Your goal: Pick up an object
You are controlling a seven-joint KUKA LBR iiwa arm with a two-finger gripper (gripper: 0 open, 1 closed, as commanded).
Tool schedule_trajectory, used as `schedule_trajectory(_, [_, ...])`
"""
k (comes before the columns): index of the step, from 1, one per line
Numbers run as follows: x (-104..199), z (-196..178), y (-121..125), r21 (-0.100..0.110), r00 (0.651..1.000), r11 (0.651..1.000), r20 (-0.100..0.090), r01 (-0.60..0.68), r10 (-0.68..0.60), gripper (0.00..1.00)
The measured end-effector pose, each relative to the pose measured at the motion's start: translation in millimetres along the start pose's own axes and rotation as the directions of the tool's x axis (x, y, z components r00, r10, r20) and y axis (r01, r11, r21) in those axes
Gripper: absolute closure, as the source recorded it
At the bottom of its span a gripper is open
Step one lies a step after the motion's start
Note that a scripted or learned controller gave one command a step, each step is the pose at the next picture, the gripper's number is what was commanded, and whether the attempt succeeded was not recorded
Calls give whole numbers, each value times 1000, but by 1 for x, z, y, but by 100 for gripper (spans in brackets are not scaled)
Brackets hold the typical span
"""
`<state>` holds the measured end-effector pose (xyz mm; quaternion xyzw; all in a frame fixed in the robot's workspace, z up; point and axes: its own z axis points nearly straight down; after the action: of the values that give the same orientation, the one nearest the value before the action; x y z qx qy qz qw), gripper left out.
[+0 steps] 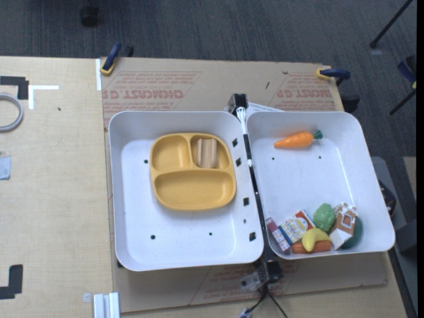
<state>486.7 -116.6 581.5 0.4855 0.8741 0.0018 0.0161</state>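
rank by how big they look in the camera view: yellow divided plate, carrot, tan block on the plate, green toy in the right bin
1. yellow divided plate, largest by far
2. carrot
3. tan block and green toy look about alike, and the green toy is partly hidden by its neighbours, so no ranking between them

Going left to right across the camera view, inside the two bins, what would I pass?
Yellow divided plastic plate → tan wooden block in the plate's upper-right compartment → orange toy carrot → green round toy → small brown-and-white carton.
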Motion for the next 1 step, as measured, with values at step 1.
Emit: schedule_trajectory(1, [-1,-9,2,-3,1000,1000,4,2,-2,100])
